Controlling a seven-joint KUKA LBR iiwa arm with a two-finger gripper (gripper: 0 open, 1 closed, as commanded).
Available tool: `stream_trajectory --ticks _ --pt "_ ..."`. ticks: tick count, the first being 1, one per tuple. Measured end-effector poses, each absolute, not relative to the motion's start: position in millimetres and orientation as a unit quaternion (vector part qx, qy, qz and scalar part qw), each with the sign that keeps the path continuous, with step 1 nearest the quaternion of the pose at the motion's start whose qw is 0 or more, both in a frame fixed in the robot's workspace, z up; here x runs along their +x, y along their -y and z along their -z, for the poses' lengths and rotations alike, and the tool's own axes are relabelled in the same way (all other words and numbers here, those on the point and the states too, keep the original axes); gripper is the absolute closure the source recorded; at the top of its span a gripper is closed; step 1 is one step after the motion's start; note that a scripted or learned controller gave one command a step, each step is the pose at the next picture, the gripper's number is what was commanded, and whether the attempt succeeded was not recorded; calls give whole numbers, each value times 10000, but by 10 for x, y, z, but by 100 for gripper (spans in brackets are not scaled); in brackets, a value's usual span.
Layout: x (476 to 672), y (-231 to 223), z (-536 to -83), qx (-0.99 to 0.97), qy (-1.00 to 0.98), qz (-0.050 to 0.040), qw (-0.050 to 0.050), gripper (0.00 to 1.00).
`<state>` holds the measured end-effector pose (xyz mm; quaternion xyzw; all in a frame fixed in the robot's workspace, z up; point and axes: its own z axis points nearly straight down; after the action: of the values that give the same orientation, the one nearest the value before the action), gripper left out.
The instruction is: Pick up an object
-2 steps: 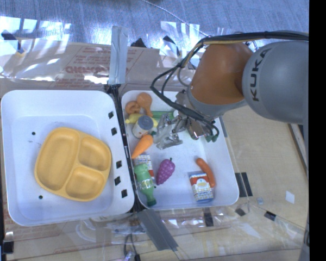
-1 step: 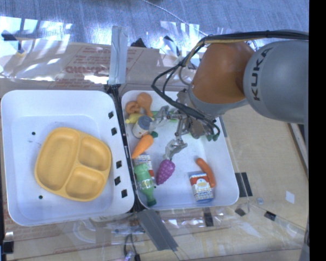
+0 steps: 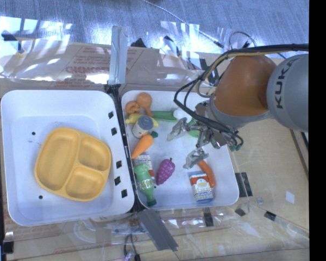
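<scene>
I see my pincer spread open over the right bin, gripping nothing. Beneath it lie a purple grape bunch, a carrot and a small carton; the yellow divided plate sits in the left bin.

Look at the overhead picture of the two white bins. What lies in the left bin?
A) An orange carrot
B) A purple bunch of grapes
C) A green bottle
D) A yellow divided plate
D: the yellow divided plate is in the left bin, while the grapes, the green bottle and the carrot all lie in the right bin.
</scene>
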<state>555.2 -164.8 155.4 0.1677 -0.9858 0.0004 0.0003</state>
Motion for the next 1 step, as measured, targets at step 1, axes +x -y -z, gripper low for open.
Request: stream_trajectory --ticks 1 --pt "5653 1078 -1239 1512 9884 -59 -94 0"
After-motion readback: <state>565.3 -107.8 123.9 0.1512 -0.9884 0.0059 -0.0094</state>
